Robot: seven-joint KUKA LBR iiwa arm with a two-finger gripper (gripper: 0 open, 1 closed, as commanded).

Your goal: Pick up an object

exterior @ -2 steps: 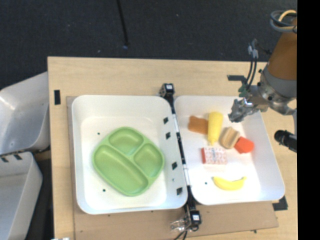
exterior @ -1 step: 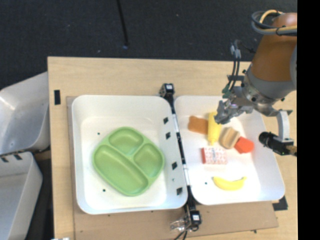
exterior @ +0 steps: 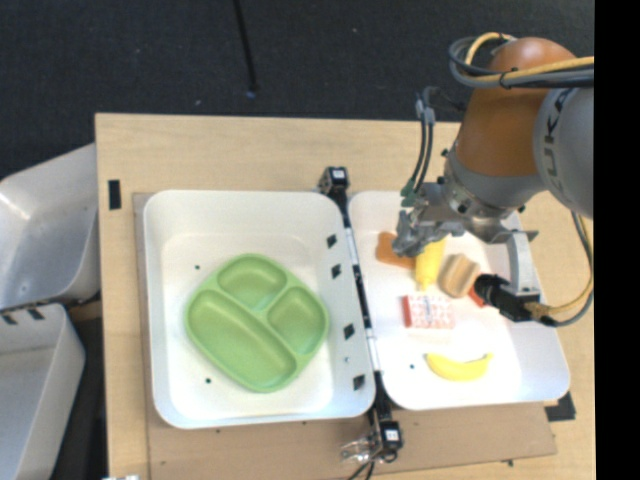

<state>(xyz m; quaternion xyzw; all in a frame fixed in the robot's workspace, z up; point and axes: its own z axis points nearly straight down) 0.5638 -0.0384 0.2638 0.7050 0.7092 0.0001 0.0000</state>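
One claw (exterior: 418,236) hovers above the orange block (exterior: 389,249).

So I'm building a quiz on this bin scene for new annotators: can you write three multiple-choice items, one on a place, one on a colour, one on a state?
1. Where does the green divided plate lie?
A. In the left bin
B. In the right bin
C. On the bare bench

2. What colour is the banana?
A. Red
B. Yellow
C. Blue

3. How does the gripper stand?
A. Raised over the left bin
B. Parked off the bench
C. Down in the right bin among the items

Answers:
1. A: the plate rests on the left bin's floor.
2. B: the banana near the right bin's front edge is yellow.
3. C: the gripper is low by the orange piece and the yellow item.
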